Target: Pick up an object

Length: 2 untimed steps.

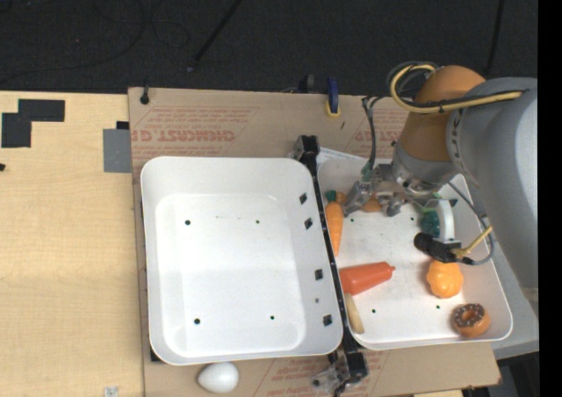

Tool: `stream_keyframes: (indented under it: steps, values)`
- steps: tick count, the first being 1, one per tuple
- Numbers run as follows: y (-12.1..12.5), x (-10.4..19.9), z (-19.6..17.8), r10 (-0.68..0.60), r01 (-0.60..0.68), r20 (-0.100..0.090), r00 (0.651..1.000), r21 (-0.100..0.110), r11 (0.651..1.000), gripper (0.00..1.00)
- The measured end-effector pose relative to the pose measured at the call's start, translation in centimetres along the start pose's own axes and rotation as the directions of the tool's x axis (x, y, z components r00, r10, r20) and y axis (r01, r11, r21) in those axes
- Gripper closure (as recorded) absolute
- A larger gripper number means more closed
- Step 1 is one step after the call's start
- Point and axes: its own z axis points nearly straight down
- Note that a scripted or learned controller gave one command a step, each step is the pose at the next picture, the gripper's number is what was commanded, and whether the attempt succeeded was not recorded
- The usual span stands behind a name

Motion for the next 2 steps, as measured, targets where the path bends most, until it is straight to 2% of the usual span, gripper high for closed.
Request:
stream_keyframes:
  steps: [1,2]
  values:
    - [-0.01,1.88,-0.27,0.006,-0.006,0.018,1.000,-0.004,1.000,0.00]
    - [0.00,2.30,-1.15,0.008,-0.008,0.006,1.000,-0.002,1.000,1.00]
